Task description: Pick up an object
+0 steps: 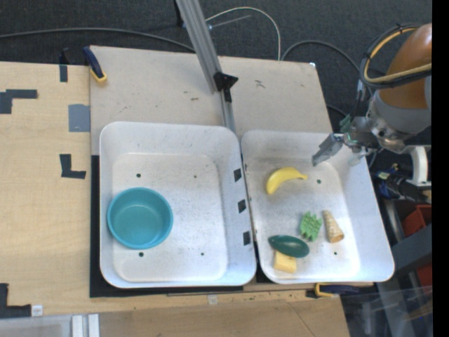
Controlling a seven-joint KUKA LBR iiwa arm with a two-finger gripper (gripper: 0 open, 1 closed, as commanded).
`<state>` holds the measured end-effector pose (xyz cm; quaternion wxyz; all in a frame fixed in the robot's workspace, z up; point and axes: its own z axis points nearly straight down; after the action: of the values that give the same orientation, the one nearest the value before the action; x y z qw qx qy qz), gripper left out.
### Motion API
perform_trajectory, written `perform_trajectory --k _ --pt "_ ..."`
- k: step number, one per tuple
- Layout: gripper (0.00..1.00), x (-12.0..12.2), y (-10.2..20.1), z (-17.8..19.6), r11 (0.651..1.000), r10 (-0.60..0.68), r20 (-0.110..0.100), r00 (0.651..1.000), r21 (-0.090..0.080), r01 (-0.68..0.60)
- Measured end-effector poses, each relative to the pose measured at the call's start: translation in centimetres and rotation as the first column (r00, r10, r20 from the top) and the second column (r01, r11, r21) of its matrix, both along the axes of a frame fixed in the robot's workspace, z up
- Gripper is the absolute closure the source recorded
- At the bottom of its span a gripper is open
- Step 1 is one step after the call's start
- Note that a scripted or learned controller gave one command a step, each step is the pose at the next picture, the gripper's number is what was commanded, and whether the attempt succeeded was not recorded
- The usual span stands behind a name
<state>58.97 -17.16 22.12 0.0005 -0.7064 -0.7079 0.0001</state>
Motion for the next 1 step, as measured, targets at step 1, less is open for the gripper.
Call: perform_trajectory --k 1 --pt "0.00 0.00 0.00 0.00 1.000 0.000 0.000 1.000 0.000 0.000"
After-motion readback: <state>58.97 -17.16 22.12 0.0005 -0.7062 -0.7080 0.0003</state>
